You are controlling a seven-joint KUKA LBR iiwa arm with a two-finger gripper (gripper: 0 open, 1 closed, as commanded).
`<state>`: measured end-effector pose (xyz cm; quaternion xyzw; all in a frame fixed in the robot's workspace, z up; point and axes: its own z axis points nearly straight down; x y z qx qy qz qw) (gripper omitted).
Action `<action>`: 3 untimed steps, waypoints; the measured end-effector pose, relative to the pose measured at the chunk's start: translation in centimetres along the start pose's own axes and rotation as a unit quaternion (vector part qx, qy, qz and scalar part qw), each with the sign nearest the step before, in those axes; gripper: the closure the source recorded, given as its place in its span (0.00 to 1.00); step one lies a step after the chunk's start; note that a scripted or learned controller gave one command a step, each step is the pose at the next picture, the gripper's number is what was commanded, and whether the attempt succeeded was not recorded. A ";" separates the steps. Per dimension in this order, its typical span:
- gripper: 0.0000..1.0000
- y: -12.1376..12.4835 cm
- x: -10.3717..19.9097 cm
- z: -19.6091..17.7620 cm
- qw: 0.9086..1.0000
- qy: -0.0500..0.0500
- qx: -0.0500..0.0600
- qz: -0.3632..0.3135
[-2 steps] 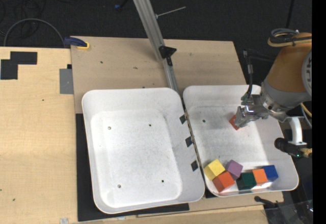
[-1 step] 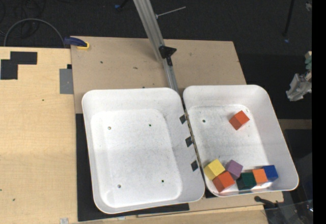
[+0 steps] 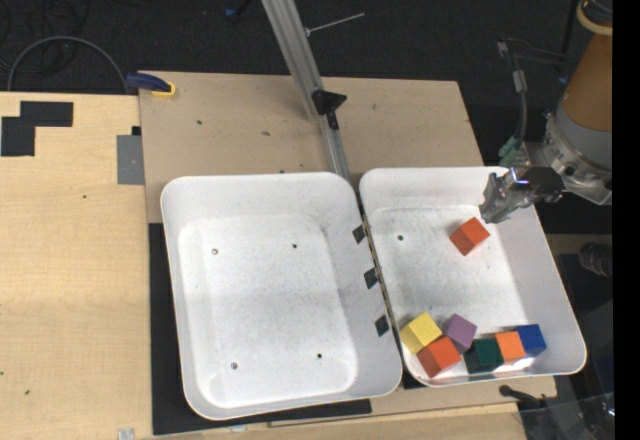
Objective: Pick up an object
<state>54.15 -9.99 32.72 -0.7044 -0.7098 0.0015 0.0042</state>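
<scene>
An orange-red cube [image 3: 468,235] lies alone in the upper part of the right bin [image 3: 400,190]. At that bin's near edge sits a cluster of blocks: a yellow one [image 3: 421,330], a red one [image 3: 438,356], a purple one [image 3: 460,330], a dark green one [image 3: 483,355], an orange one [image 3: 511,344] and a blue one [image 3: 531,338]. My gripper [image 3: 499,200] hangs over the bin's upper right part, just up and right of the orange-red cube and apart from it. Nothing shows between its tips.
The left bin [image 3: 262,288] lies beside the right one, with black clips [image 3: 371,277] along the shared rim. A slanted aluminium rail [image 3: 295,43] rises behind the bins. The arm's orange band [image 3: 591,78] stands at the right edge.
</scene>
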 end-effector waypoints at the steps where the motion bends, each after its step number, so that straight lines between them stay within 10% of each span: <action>1: 1.00 2.7 11.9 6.4 1.000 -0.001 0.000 0.000; 3: 1.00 4.0 16.6 14.1 1.000 -0.002 0.001 0.004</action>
